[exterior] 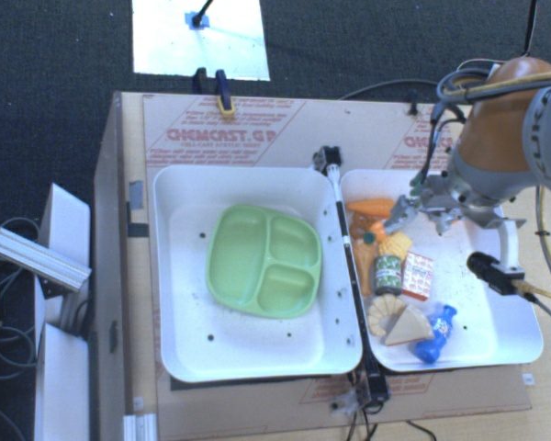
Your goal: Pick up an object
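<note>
The right bin (519,333) holds several small items. An orange carrot (372,207) lies at its far left, with a yellow corn cob (395,243) below it. Nearer the front are a green-labelled can (387,274), a red and white box (418,276), a ridged round cracker (379,312), a tan wedge (409,327) and a blue bottle (437,331). My gripper (422,217) hangs over the bin's far part, just right of the carrot and above the corn. Its fingers are spread open with nothing between them.
The left bin (179,343) holds a green divided plate (264,260). A black divider strip (347,265) runs between the bins. A black part on a white bracket (492,272) hangs from the arm over the right bin's right side. Cables trail at the far right.
</note>
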`<state>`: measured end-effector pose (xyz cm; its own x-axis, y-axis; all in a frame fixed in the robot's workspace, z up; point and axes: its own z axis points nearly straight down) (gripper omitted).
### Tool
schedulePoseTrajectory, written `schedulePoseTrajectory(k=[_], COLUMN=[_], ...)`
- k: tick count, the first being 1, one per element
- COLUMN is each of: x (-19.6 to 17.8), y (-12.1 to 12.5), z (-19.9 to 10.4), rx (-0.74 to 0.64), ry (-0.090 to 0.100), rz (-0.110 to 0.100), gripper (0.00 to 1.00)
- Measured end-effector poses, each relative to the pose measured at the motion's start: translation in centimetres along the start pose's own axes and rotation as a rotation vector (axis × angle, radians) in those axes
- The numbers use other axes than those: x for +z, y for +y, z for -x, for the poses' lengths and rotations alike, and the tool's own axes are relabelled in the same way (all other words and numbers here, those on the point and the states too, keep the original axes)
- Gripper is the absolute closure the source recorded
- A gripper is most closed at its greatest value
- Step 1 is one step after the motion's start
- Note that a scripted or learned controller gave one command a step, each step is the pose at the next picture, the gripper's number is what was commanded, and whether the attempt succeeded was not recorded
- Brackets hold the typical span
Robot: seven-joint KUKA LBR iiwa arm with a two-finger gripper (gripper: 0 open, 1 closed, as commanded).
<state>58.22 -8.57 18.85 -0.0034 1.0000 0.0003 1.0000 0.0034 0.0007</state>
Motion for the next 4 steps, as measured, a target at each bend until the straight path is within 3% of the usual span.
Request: schedulePoseTrajectory(k=[1,2,3,4], x=[8.1,10.1,9.1,9.1], y=[4.6,7.5,7.5,7.5], z=[0.5,0.0,0.0,0.0], rx=[-0.001,0.000,-0.002,-0.002], ry=[-0.001,0.001,0.001,0.001], rz=[-0.001,-0.005,-0.006,-0.004], gripper=[0.00,0.00,1.00,0.00])
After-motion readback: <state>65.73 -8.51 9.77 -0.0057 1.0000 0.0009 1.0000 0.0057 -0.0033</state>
